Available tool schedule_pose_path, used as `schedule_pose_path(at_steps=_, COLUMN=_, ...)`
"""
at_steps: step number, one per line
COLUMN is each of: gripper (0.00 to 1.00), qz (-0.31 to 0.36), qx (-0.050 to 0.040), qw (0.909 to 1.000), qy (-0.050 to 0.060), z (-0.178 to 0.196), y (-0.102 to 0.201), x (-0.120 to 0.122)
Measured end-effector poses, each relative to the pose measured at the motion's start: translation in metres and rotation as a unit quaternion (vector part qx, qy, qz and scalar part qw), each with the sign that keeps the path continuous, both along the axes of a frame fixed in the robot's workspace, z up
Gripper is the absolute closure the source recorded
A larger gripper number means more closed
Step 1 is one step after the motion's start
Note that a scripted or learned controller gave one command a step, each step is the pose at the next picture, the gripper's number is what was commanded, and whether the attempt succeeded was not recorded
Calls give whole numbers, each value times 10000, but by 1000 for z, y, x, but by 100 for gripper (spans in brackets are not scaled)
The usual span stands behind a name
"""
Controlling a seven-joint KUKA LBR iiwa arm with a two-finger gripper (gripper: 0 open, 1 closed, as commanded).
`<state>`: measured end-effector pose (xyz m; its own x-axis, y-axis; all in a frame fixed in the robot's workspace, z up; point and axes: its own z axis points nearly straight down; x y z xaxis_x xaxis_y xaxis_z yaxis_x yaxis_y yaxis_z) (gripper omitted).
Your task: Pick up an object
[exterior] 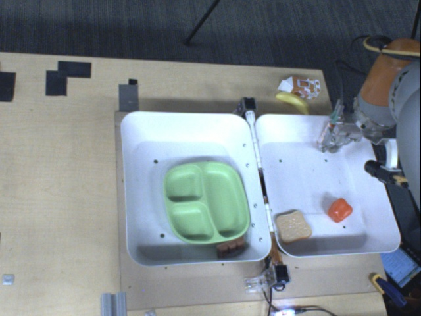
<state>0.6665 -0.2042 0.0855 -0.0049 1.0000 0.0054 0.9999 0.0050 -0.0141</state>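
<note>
Tool (334,139) low over the right bin's (309,176) far corner, finger state unclear.

My arm (402,94) is a rounded grey shell, smooth and matte, with a broad orange band (387,71) wrapped around it just above the wrist. Below that the casing narrows to a pale grey wrist piece, and from it hangs my small metal two-finger gripper (332,140), silvery and thin, with a speck of green near its top that may be a connector or a light; the picture is too coarse to tell. A dark cable loops near the orange band, and a black bracket-like part (385,171) juts out lower along my body.
</note>
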Motion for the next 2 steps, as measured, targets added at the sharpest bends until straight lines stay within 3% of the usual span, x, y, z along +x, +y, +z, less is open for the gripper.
schedule_pose_path(at_steps=1, gripper=100, qz=16, qx=-21, qw=9999, qy=-99, z=60, y=101, x=4)
schedule_pose_path(at_steps=2, gripper=0, qz=10, qx=-28, qw=10000, qy=-91, z=60, y=100, x=3)
